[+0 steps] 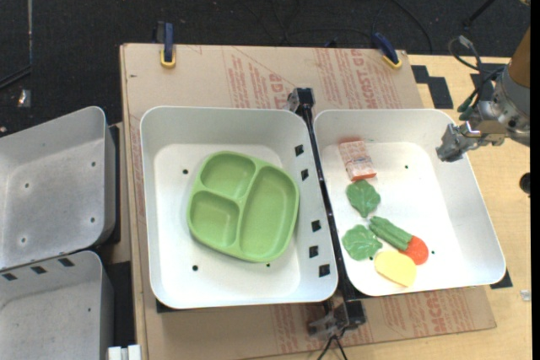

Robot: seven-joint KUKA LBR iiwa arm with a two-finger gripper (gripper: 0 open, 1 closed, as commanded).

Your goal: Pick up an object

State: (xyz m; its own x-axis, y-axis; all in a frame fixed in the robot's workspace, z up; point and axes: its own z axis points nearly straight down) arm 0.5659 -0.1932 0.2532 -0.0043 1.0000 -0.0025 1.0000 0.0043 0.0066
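**Gripper at the Right Bin's Far Right Rim; Objects Unheld**

Gripper (449, 144) status: mine sits at the upper right edge of the right bin (472, 206), on the end of my grey arm (515, 88) reaching in from the right. It is small and dark in the camera view, so I cannot tell how it is set. Nothing shows in its grasp.

Bench contents, largest first:

1. Left bin (160, 181): holds a green divided plate (244, 206) with three compartments, lying flat near the middle.
2. Right bin: holds all the small objects, grouped along its left half, well apart from my gripper.
3. Red-and-white packet (357, 158): near the bin's far left corner.
4. Upper green leaf piece (364, 198): just below the packet.
5. Lower green leaf piece (361, 243): near the left wall.
6. Green-and-orange carrot (400, 237): lying at a slant, beside the lower leaf.
7. Yellow piece (395, 268): touching the carrot, nearest the front rim.
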